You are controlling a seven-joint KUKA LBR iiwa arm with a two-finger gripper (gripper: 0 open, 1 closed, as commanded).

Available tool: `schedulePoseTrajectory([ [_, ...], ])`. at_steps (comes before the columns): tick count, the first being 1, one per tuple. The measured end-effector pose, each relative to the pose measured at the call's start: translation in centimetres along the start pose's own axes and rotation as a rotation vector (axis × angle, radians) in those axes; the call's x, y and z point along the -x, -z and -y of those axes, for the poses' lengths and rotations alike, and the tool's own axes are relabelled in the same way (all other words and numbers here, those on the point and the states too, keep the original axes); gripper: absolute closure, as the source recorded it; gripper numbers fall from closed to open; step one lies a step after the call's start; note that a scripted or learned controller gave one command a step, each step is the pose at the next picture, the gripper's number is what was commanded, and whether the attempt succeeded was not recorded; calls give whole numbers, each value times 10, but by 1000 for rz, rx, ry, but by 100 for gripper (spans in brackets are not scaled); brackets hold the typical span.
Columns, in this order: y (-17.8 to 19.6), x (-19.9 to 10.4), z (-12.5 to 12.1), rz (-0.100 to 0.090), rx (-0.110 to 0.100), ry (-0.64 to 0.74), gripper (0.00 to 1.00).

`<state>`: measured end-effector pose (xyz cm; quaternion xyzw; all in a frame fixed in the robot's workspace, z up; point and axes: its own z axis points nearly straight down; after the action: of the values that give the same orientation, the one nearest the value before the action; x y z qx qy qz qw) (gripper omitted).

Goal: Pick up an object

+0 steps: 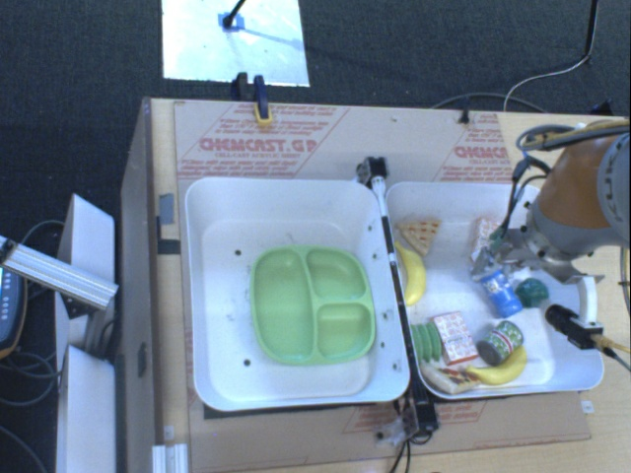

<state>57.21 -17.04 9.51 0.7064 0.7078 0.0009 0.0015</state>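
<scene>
- Blue bottle [502, 295] in the right bin [567, 368] looks like the object I am going for: it lies tilted near the bin's middle, touching or just under the tip of my pincer [496, 267].
- My pincer hangs low over the right bin, right at the bottle's upper end. Whether it is released or clenched I cannot tell; my wrist hides that part.
- Progress, as I judge it: the reach into the bin is done, but nothing is lifted. The bottle rests on the bin floor, so the grasp and the raise are left.
- Other candidates lie close by: a dark green round thing [533, 291] just beside the bottle, a small can [500, 342] nearer the front, a banana [503, 366] along the front wall, and a red-and-white box [455, 336] beside green pieces [428, 342].
- Further back, a second banana [415, 276] lies along the divider with a wedge-shaped toy [421, 235] above it.
- The left bin [212, 225] holds a green divided tray [314, 305].
- Both bins sit side by side on a worktop [296, 141] covered with a printed protective sheet; a clamp [260, 100] grips its far edge.
- Beyond the worktop the floor is dark carpet [79, 57] with a pale square sheet [234, 28] on it, and cables trail at the right.
</scene>
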Motion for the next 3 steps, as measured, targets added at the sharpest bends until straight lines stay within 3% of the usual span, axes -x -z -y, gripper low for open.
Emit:
schedulePoseTrajectory([
  [1,102,-4,43,1,1,-1,100],
  [2,133,-31,11,0,0,1,100],
  [3,159,-94,-26,-2,0,2,100],
])
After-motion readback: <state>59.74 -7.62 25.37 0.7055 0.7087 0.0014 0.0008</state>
